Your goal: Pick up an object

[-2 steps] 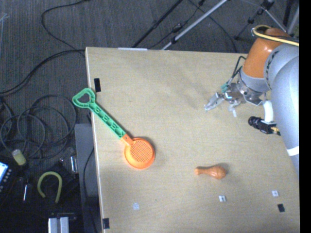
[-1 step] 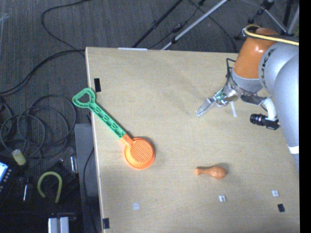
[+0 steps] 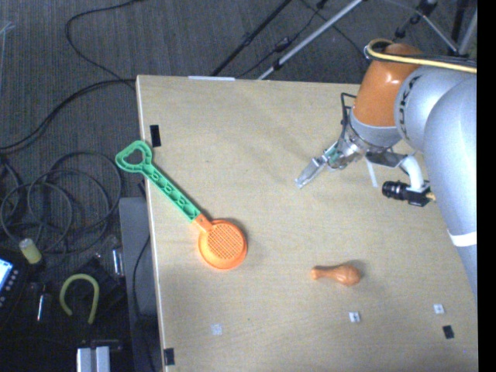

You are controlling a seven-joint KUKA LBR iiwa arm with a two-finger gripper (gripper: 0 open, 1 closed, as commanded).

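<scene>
Above the bare worktop (image 3: 256, 122), the jaws (image 3: 308, 176) hang with nothing visibly between them, spread or pressed together I cannot tell, well apart from the orange strainer (image 3: 222, 244) and the drumstick (image 3: 339, 273).

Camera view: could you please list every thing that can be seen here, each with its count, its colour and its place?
Plastic strainer with a green perforated handle and a round orange mesh head: one, green and orange, lying flat on the left part of the bench, handle toward the upper left.
Small orange pear-shaped toy: one, orange, lying on the bench at lower centre-right, apart from the strainer.
Light wooden bench top: one, beige, under both things.
Black cables: several, black, on the floor left of the bench.
Robot arm: one, grey with an orange band, entering from the right.
Gripper: one, metal-grey, above the bench at centre-right, touching neither thing.
</scene>
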